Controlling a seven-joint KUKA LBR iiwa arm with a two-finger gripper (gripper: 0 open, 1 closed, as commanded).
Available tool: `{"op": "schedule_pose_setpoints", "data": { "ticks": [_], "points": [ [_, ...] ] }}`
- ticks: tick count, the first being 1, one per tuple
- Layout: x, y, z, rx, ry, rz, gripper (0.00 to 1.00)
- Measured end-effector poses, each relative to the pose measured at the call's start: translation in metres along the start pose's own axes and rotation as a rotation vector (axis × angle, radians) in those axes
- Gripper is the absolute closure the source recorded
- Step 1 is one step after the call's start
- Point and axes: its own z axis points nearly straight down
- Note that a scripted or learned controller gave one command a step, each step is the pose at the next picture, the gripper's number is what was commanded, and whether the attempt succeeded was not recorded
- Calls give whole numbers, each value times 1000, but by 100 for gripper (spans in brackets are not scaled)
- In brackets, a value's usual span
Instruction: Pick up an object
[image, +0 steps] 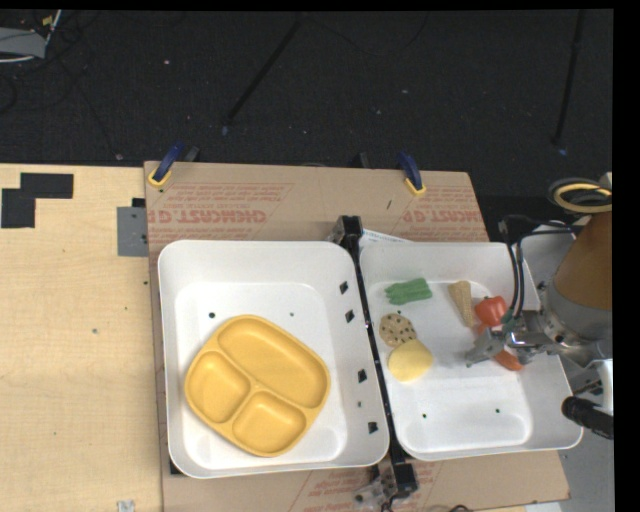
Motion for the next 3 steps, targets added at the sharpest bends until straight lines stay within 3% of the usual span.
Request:
{"op": "schedule_pose_setpoints", "data": {
  "ticks": [1,2,3],
  "points": [
    [0,0,50,-4,-1,0,0],
    [0,1,38,-7,-2,1,100],
    [-9,-5,-13,-9,-3,2,100]
  ]
}}
